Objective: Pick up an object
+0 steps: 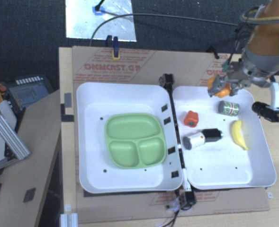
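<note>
My gripper [220, 85] hangs over the back of the right bin [224, 171], shut on a small orange object [223, 92] that shows between and under its fingers. Below it in that bin lie a green and white can [229, 108], a red pepper-like piece [191, 118], a yellow banana [238, 134] and a white and black cylinder [203, 137]. The orange object looks lifted off the bin floor, near the back wall.
The left bin [92, 108] holds a green divided plate [133, 140]. A black divider [173, 126] runs between the bins. The arm's orange band [272, 27] and grey wrist stand over the right bin's back right corner.
</note>
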You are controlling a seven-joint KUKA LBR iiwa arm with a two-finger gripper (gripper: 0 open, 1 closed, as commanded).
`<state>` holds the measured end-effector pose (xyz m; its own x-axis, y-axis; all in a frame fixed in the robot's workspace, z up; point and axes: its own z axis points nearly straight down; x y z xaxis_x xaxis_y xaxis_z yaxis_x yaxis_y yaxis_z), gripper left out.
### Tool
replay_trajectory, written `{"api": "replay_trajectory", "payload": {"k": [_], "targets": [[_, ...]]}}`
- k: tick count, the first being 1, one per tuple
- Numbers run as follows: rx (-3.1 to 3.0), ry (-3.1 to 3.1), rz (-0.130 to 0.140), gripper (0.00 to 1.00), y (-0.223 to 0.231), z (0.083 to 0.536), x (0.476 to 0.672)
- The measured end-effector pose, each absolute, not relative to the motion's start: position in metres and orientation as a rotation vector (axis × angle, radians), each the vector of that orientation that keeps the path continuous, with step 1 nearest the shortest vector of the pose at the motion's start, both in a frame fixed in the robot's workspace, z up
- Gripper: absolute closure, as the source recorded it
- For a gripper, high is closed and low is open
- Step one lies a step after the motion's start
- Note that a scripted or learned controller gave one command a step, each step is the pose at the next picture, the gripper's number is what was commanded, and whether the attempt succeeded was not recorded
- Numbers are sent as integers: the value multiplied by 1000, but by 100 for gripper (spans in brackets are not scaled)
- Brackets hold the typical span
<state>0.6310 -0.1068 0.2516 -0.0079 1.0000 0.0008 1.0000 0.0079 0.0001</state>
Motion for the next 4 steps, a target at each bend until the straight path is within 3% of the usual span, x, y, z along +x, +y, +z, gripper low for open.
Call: {"api": "replay_trajectory", "payload": {"k": [2, 4], "targets": [[-2210, -2232, -4, 100, 1, 241, 633], [-2211, -2230, -3, 100, 104, 227, 614]]}}
